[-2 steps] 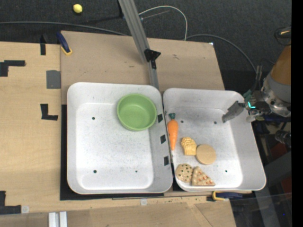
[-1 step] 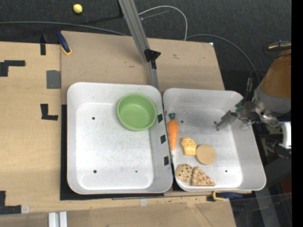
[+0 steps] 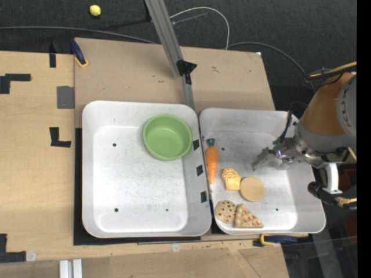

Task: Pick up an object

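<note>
While no writing reads, gripper (image 3: 262, 159) hovers near biscuit (image 3: 251, 189).

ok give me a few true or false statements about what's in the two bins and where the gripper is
1. The round green plastic bowl sits in the left white bin. True.
2. The orange toy carrot lies in the left bin. False: it lies in the right white bin, along its left wall.
3. The two-finger gripper is over the right bin. True.
4. The gripper holds the round tan biscuit. False: the biscuit lies on the bin floor, apart from the gripper.
5. The green bowl holds the yellow waffle piece. False: the waffle lies in the right bin beside the carrot.
</note>
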`<state>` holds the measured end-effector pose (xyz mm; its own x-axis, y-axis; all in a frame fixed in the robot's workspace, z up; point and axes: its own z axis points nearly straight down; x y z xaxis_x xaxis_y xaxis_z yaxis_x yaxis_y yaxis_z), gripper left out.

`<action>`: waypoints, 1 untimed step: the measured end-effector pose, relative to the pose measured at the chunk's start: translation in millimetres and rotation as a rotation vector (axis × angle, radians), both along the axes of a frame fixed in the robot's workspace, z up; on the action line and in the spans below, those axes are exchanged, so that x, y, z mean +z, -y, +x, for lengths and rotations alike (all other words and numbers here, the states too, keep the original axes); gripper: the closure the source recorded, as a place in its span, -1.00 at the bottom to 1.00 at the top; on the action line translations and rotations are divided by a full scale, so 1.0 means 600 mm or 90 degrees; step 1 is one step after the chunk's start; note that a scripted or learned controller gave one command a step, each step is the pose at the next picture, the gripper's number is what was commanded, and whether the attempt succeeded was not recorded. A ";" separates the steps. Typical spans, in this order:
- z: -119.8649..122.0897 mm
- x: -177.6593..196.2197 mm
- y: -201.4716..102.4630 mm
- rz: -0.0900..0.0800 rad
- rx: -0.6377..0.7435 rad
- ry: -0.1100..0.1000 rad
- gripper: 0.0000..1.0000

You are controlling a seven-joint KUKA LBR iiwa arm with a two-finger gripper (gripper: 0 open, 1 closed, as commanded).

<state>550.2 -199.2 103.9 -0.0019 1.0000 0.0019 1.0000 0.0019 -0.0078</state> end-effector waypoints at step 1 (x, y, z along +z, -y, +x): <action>0.000 -0.025 -0.001 -0.002 0.000 0.005 -1.00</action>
<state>550.4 -198.7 88.7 -0.0017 1.0000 -0.0015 1.0000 0.0017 -0.0007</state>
